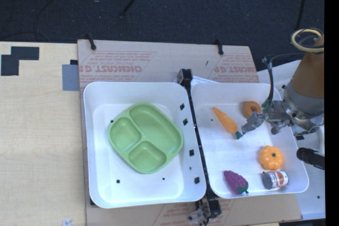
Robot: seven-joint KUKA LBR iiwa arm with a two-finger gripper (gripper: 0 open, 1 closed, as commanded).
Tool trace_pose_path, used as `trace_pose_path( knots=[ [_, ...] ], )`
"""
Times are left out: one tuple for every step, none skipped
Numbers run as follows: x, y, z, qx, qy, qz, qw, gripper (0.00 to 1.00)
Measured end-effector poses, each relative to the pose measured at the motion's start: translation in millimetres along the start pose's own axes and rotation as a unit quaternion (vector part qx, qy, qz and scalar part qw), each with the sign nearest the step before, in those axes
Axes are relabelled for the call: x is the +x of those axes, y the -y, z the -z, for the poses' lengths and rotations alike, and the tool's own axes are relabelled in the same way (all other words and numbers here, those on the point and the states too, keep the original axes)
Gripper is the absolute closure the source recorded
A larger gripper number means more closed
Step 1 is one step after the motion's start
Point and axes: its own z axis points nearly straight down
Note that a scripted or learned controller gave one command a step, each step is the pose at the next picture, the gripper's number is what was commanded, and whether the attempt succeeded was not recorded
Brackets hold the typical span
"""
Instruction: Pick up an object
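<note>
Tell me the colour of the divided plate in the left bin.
Light green. The divided plate shows best in the camera view, lying in the left bin.

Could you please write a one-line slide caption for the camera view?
Gripper hovers beside a toy carrot in the right bin; a green divided plate sits in the left bin.

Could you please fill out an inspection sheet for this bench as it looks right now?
Surface: two white bins; left bin, right bin.
Job's things: carrot, doughnut, pumpkin, grapes and can in the right bin.
Clutter: green divided plate in the left bin.
Gripper: gripper low over the right bin beside the carrot, holding nothing visible.
Cables: dark cable by the arm.
Surroundings: cardboard sheet, wooden benchtop, dark floor.
</note>
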Motion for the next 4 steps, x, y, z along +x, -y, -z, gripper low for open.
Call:
trace_pose_path(
  knots=[
    [-0.2, -3.0, 7.0, -0.007, 0.001, 0.001, 1.0, 0.0],
    [3.2, -9.1, -54.9, -0.003, 0.0, 0.001, 1.0, 0.0],
    [4.4, -8.3, -108.9, -0.003, 0.0, 0.001, 1.0, 0.0],
    [3.0, -8.9, -95.6, -0.005, 0.0, -0.001, 1.0, 1.0]
  ],
)
